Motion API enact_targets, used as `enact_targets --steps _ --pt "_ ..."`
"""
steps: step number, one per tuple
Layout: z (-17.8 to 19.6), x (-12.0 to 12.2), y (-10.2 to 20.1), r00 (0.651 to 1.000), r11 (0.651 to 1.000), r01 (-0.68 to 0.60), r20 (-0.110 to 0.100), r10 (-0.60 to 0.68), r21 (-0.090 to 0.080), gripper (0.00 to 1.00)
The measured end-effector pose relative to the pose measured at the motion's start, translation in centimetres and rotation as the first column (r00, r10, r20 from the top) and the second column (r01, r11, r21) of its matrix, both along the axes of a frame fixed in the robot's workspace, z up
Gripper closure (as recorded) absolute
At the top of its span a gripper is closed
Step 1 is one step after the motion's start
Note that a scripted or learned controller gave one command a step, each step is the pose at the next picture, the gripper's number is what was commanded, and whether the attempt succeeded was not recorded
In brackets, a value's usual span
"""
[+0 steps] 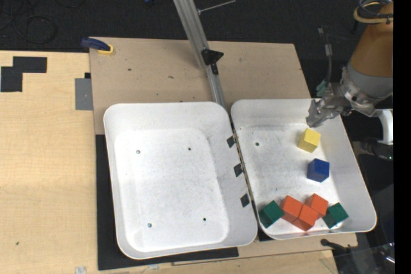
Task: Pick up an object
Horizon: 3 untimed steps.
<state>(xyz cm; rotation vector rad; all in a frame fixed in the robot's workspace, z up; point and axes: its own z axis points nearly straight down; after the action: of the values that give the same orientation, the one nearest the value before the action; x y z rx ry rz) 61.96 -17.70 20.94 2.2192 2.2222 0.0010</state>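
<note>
Loose blocks lie in the right bin (282, 115). A yellow cube (309, 140) rests near its far right side, and a blue cube (318, 170) sits just below it. Along the near edge, a green block (271, 212), two orange blocks (302, 210) and another green block (335, 215) are bunched together. My gripper (314, 117) hangs just above and slightly left of the yellow cube, at the bin's far right rim, with nothing visibly held. The arm (372, 67) comes in from the right.
The left bin (122, 119) sits beside the right one, joined by black clips (237, 170) along the shared rim. A slanted aluminium rail (189, 16) rises behind the bins. A blue and yellow clamp (97, 45) lies at the bench's far left.
</note>
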Motion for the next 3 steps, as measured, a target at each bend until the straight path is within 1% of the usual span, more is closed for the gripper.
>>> enact_targets --steps 1,2,3 --pt "-0.5 -1.7 5.6 1.0 1.0 -0.002 -0.006 0.002 0.003 1.0" --pt "0.8 -3.3 11.2 1.0 1.0 -0.004 -0.005 0.004 0.004 1.0" --pt "0.2 -4.3 15.9 1.0 1.0 -0.002 -0.007 0.002 0.003 1.0"
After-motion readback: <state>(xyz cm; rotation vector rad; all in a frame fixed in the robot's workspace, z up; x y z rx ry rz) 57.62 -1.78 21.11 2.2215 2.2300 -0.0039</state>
